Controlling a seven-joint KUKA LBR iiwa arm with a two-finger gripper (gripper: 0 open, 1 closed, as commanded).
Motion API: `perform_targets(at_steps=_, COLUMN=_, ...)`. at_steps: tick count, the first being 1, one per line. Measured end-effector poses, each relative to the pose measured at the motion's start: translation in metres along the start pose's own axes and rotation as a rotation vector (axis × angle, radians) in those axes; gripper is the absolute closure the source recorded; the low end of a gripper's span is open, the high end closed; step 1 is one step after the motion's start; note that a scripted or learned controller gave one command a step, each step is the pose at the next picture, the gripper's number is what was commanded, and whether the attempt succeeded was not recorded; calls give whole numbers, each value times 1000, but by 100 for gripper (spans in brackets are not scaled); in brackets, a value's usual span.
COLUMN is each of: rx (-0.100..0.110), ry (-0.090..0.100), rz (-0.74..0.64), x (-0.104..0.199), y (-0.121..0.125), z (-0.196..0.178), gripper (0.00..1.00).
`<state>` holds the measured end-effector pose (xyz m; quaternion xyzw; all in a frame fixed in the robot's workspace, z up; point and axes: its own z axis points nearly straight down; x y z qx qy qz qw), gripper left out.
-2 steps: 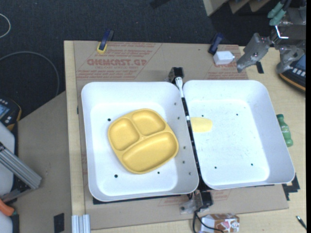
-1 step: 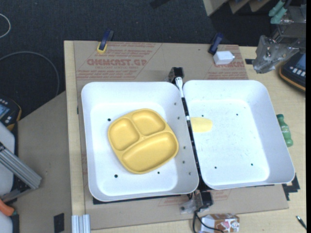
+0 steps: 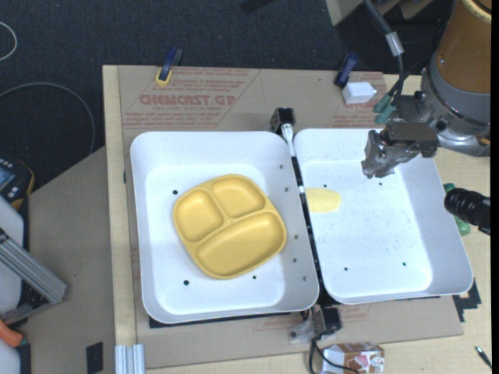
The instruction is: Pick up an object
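Far to the gripper's left and lower in the frame, the left bin [image 3: 148, 232] holds a yellow divided plate [image 3: 228, 225]. It has three compartments, lies flat and sits turned at a slight angle. It rests near the middle of that bin's floor, apart from all four walls.

Between plate and gripper runs the seam where the two bins meet, with a black clip [image 3: 281, 118] at its far end, level with the gripper's height in the frame and to its left.

Just right of the seam, on the floor of the right bin [image 3: 405, 275], lies a small pale yellow flat piece [image 3: 323, 201]. It is below and to the left of the gripper, near but clearly apart from it, close against the bin's left wall.

The gripper [image 3: 379, 170] hangs over the far part of the right bin, near its back wall, pointing down. Its tips are dark and bunched together at this angle; I cannot tell how far apart they stand. No object is visible between them.

Behind the gripper, on the cardboard, sits a small white block [image 3: 359, 93] just beside a blue clamp [image 3: 345, 70].

To its right, the grey arm with the orange band [image 3: 468, 29] reaches in from the frame's edge.
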<state>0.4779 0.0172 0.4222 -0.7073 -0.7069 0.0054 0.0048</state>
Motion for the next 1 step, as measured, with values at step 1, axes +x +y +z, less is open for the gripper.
perform_targets(at_steps=1, rx=-9, ry=2, rz=-11, x=83, y=1, z=6, gripper=100)
